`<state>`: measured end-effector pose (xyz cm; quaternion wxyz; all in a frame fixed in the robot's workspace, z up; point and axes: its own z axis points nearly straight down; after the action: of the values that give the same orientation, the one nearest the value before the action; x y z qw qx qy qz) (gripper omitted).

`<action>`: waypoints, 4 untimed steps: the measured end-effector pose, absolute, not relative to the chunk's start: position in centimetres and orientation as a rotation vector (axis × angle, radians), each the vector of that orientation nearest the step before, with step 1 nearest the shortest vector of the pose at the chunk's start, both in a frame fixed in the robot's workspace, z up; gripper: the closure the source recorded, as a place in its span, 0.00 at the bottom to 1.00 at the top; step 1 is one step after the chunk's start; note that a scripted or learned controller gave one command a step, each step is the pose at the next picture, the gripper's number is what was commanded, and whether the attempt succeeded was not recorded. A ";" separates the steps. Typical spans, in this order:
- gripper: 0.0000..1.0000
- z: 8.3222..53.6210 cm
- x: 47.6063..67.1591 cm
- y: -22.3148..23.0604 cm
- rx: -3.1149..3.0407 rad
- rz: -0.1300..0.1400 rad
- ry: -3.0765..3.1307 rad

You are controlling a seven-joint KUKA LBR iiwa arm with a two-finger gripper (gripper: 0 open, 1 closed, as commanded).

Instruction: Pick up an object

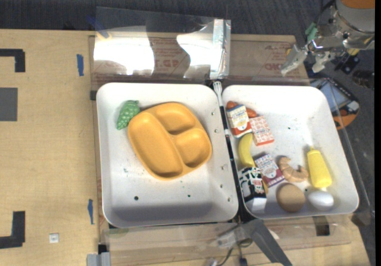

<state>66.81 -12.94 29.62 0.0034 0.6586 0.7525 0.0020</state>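
Note:
The right bin (pixel 333 134) holds several small items. Among them are a red and white carton (pixel 238 119), a banana (pixel 246 149), a yellow bottle (pixel 319 167), a brown ball (pixel 290 197), a pale grey ball (pixel 321 199) and a black and white carton (pixel 253 185). My gripper (pixel 305 61) hangs above the bench beyond that bin's far right corner, away from all of them. Its fingers stand open with nothing between them.
The left bin (pixel 113 187) carries an orange divided plate (pixel 169 138) and a green bunch (pixel 126 113) at its far left. A clear plastic sheet (pixel 161 50) lies behind the bins. A cardboard surface (pixel 41 157) spreads to the left.

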 end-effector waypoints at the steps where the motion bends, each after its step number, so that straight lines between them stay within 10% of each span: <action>1: 0.00 31.2 64.7 -9.9 2.013 -0.001 2.414; 2: 0.00 12.1 56.6 -12.4 2.460 -0.013 1.969; 3: 0.00 8.7 60.2 -9.4 2.125 0.002 2.310; 4: 1.00 9.7 60.2 -9.4 2.126 0.005 2.306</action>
<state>60.22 -9.40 9.71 0.0024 0.6779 0.7352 0.0016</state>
